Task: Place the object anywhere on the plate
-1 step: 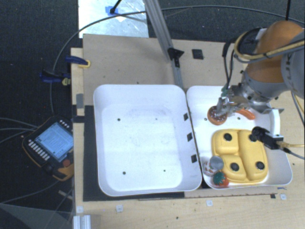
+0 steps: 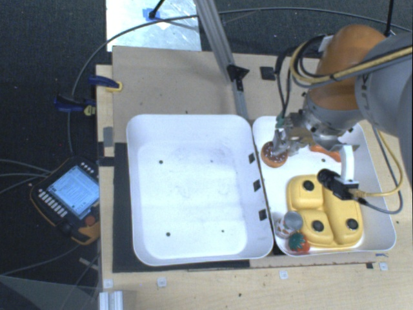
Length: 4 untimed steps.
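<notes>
My gripper (image 2: 280,146) hangs low at the left side of the right bin (image 2: 381,237), right above a small brown round object (image 2: 273,156) that lies on the bin floor. The gripper's tip hides part of that object, and I cannot tell whether it touches it. A yellow lumpy piece with dark spots (image 2: 324,212) fills the near part of the same bin. I cannot make out a plate for certain.
The left bin (image 2: 187,186) is wide and white. In the right bin lie an orange item (image 2: 326,151), a white bar (image 2: 348,164), a grey cap (image 2: 293,220) and a green and red ball (image 2: 297,241). A black connector with a yellow cable (image 2: 337,183) overhangs the yellow piece.
</notes>
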Each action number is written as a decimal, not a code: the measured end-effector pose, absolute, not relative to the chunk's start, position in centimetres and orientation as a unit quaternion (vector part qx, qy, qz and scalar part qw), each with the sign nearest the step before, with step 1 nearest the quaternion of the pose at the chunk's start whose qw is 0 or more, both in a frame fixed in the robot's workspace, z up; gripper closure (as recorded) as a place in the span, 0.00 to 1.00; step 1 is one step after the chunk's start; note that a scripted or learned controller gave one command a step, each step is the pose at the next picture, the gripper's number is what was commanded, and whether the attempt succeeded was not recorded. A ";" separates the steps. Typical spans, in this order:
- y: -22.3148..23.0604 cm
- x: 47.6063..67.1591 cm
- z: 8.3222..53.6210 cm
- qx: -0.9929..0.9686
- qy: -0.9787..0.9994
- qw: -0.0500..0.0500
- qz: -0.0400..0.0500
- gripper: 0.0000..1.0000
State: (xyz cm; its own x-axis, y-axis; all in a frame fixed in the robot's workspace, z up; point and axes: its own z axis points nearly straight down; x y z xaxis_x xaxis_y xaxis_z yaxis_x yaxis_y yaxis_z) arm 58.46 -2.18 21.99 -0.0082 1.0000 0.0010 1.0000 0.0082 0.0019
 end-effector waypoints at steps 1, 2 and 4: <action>3.1 59.3 22.8 0.703 0.711 0.000 0.002 1.00; 8.0 60.8 21.8 0.704 0.710 0.001 0.001 1.00; 12.6 63.2 23.3 0.705 0.709 0.000 0.001 0.00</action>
